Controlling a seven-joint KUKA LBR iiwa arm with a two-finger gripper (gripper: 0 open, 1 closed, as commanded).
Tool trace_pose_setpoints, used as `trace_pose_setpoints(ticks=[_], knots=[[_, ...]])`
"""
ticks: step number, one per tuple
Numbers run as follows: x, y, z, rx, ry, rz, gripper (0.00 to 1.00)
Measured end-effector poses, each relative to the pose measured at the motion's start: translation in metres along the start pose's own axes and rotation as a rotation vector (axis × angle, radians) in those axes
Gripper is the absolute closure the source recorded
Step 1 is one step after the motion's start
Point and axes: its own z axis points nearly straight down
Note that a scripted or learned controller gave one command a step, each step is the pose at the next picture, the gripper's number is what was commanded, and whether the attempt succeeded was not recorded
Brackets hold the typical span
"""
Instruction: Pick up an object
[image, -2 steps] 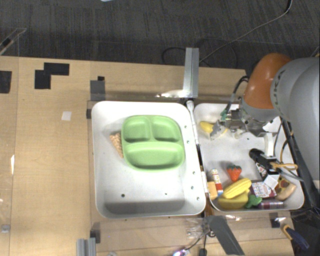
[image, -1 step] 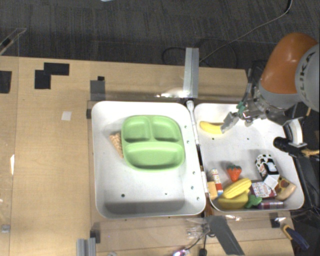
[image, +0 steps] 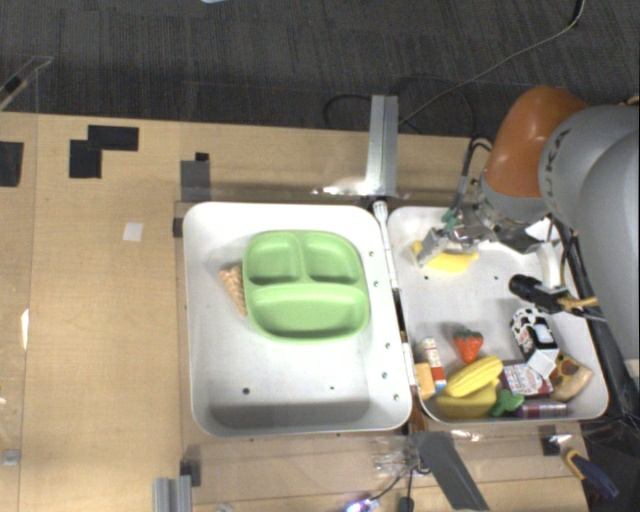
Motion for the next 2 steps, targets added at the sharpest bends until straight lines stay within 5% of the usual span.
trace_pose_setpoints(ticks=[1, 2], knots=[[0.001, 0.002, -0.012, -0.004, -0.002, -0.005, 1.0], [0.017, 0.01, -0.089, 0.002, 0.001, -0.041, 1.0]])
